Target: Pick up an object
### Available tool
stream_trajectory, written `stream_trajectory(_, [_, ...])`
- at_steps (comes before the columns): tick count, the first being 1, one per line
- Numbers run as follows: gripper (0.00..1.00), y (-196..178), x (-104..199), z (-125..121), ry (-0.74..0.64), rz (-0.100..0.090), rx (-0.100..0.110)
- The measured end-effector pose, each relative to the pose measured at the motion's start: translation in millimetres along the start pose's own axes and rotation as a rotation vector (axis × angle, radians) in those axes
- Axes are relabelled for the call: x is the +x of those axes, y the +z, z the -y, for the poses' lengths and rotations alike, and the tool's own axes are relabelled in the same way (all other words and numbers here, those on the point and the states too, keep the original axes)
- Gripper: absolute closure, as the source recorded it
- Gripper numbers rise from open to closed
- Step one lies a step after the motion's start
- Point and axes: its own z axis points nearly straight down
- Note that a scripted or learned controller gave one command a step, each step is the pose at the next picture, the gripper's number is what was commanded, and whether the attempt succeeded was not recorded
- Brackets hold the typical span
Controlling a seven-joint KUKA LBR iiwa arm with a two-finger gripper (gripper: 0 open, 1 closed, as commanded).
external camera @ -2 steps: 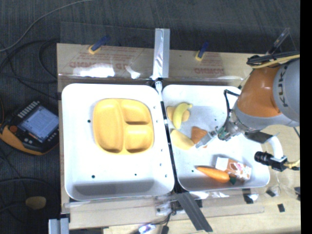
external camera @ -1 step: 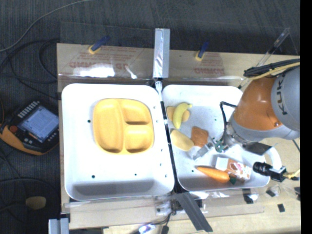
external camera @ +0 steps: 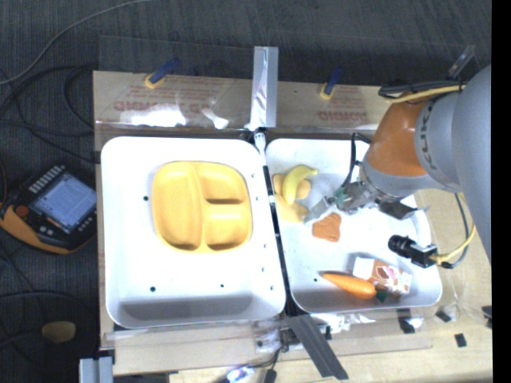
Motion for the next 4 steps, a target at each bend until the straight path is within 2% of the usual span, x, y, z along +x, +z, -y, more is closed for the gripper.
stream_trajectory(1, [1.00,-10.7,0.3,-2.2,-0.001,0.000,-0.006])
stream_trajectory(2, [0.00,-10.6,0.3,-2.1,-0.001,0.000,-0.005])
stream_trajectory(3, [0.00,-1.4,27.9,41.4,-0.087,0.004,-0.005])
stream_trajectory(4, [1.00,-11.0,28.5,40.4,-0.087,0.000,-0.005])
